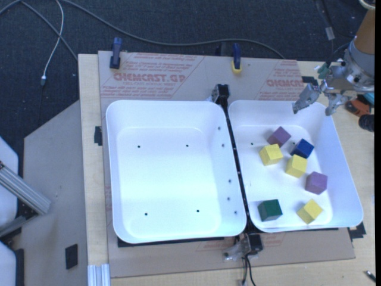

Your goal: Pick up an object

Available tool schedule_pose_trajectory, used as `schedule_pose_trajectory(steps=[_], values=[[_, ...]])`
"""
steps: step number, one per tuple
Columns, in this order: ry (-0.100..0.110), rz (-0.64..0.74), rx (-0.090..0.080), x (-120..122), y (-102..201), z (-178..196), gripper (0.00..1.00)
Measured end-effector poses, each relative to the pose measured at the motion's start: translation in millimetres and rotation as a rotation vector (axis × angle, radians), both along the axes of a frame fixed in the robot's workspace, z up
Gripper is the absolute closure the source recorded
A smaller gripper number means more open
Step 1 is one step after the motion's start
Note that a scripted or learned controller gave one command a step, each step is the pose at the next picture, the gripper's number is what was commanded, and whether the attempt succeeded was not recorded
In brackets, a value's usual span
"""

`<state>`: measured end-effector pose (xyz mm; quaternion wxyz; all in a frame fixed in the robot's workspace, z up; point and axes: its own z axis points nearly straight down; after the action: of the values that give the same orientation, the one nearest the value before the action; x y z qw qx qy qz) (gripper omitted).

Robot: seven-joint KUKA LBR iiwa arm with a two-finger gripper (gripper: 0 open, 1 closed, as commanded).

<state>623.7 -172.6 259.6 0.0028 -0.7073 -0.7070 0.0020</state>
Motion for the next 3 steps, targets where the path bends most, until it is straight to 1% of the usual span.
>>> schedule_pose_trajectory(steps=[1, 2, 3], values=[[-0.005, 0.001, -0.001, 1, 0, 3, 0.00], [0.000, 0.001, 0.000, -5, 1, -60, 0.00], [-0.001, 0.000, 0.000, -13, -6, -111, 0.00]])
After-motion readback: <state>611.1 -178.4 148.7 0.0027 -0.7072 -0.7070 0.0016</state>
